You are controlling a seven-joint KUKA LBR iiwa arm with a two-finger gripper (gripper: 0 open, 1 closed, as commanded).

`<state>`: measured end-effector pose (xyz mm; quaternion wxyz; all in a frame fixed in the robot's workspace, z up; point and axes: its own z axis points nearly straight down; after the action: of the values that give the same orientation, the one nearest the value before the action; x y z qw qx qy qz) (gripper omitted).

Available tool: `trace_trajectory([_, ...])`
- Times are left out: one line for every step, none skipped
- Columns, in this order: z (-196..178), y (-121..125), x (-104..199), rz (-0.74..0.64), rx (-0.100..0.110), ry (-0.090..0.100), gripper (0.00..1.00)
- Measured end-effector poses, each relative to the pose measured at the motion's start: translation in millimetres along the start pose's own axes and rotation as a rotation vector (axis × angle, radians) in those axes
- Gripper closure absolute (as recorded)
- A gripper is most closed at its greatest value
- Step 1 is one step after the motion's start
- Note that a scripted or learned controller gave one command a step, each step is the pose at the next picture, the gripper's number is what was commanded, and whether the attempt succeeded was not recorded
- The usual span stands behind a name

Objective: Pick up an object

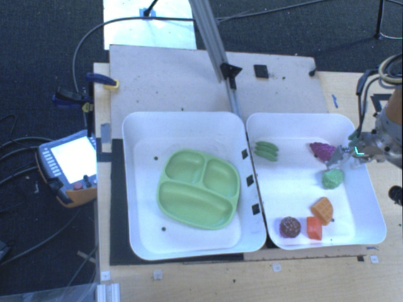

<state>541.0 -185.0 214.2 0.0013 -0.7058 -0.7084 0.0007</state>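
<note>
Gripper (pixel 340 157) state unclear, over right bin (pixel 362 222) toys; green plate (pixel 199 189) in left bin (pixel 141 168).

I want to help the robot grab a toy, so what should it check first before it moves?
1. Toys there to pick in the right bin: ok. Purple piece, green lump, orange piece, red block, brown ball, green pod.
2. Tool over the right bin: ok, between the purple piece and the green lump.
3. Tool carrying nothing: cannot tell, too blurred.
4. Chosen toy apart from its neighbours: not ok, the purple piece and green lump lie close by the tool.
5. Left bin free to ignore: ok, it bears just a green plate.
</note>
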Motion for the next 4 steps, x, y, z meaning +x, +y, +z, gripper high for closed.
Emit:
trace_trajectory([-2,1,0,-0.001,-0.004,-0.001,0.00])
trace_trajectory([40,-1,3,0.002,-0.002,-0.001,0.00])
trace_trajectory([82,-1,1,0.002,-0.002,-0.001,0.00])
trace_trajectory([129,1,0,0.003,-0.007,-0.002,0.00])
